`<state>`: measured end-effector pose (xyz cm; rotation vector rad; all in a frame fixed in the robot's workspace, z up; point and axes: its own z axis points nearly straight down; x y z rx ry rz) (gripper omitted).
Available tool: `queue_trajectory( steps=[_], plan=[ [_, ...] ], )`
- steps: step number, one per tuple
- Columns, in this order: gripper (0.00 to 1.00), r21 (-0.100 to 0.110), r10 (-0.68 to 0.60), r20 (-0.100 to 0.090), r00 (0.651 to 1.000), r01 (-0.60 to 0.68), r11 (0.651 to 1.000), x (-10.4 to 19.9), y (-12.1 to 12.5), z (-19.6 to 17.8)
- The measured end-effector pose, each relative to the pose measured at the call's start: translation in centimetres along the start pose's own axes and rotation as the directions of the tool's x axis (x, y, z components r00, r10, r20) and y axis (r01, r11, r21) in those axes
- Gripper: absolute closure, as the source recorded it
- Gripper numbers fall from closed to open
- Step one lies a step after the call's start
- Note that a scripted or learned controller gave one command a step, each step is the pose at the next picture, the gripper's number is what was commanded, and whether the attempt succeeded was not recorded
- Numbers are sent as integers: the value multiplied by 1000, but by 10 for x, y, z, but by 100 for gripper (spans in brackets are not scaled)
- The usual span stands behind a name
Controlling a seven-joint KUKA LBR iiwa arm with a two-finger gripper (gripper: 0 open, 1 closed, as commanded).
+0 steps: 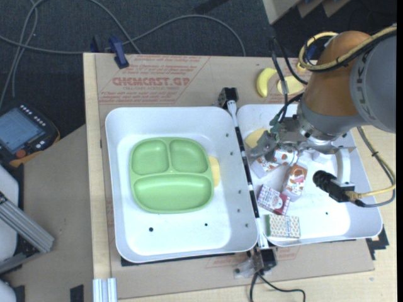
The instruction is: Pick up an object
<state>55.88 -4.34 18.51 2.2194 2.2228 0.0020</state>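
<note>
Dark carpet floor [50, 55] surrounds a pale wooden bench [151, 68] printed with red lettering. Grey cables [189, 16] loop over the carpet, and a handheld screen [22, 134] (glowing pale blue) sits at far left.

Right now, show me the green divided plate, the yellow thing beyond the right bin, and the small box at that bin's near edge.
green divided plate [170, 192], camera view, its large lower compartment.
yellow thing [264, 82], camera view, its middle.
small box [283, 226], camera view, its top face.

Grey arm [381, 83], orange band [334, 74], yellow cable [313, 43]; metal claw [271, 142]
</note>
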Motion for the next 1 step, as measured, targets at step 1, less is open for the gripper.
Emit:
queue_trajectory(
  steps=[1],
  plan=[
    [100,0,0,1,1000,0,1000,-2,41,1]
  ],
)
